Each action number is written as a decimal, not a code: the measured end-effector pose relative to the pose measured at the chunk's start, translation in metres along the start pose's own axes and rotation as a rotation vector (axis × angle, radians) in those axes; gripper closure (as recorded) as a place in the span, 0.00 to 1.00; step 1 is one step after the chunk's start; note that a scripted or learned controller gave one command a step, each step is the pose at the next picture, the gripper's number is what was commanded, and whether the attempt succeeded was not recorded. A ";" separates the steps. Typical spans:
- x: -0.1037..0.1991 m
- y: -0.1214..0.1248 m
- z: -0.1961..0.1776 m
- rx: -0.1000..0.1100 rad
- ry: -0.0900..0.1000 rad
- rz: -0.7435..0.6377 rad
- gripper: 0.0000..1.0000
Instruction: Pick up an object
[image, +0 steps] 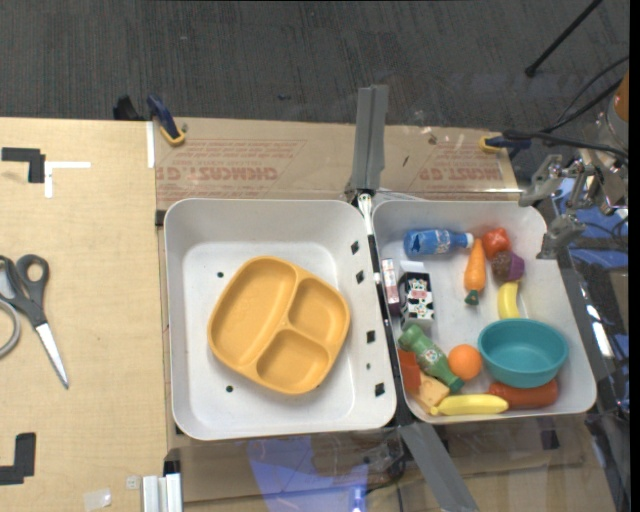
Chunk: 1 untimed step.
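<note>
The right bin (570, 300) holds several toy foods: a blue bottle (437, 241), a carrot (475, 268), a red piece (496, 242) beside a purple one (509, 266), a small banana (509, 299), a teal bowl (522, 350), an orange (464, 360), a green bottle (429, 354), a longer banana (470, 405) and a black-and-white carton (416, 297). My gripper (556, 215) hovers over the bin's far right corner, apart from all of them and holding nothing that I can see.
A yellow divided plate (279, 324) lies in the left bin (185, 330). Scissors (35, 310) rest on the board at the far left. Cables and a blue clamp (505, 142) crowd the area behind the right bin.
</note>
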<state>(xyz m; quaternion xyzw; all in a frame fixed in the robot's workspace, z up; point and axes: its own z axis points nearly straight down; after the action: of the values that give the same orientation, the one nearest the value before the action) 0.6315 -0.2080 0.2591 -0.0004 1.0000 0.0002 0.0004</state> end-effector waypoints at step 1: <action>0.019 -0.013 0.167 0.001 -0.002 0.118 0.00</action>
<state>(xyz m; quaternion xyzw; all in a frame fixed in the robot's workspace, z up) 0.6130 -0.2209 0.0920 0.0583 0.9983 0.0000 0.0016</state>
